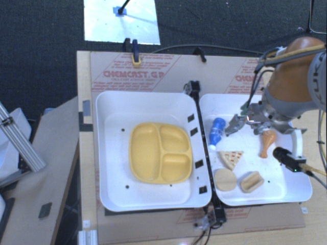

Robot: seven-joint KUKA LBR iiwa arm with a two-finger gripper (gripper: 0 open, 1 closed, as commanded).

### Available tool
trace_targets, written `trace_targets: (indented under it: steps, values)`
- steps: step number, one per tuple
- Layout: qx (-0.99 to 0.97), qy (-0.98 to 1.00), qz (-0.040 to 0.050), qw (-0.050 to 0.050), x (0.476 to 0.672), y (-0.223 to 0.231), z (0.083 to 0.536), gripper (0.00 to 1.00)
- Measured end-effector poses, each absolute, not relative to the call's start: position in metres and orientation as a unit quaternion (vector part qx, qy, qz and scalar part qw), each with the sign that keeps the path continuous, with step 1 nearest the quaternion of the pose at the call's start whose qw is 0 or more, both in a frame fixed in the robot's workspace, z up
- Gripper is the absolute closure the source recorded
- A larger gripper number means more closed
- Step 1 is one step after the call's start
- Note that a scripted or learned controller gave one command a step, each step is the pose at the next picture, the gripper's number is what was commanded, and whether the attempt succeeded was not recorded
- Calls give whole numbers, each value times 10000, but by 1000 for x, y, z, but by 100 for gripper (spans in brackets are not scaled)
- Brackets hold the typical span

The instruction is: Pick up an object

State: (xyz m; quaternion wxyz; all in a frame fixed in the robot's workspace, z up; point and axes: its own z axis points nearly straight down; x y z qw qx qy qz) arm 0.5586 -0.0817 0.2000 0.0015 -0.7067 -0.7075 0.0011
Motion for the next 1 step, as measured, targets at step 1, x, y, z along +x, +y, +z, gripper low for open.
trace_targets:
  steps: [1]
  values:
    - [-7068, -7074, 10, 15, 561, -82, 137, 0]
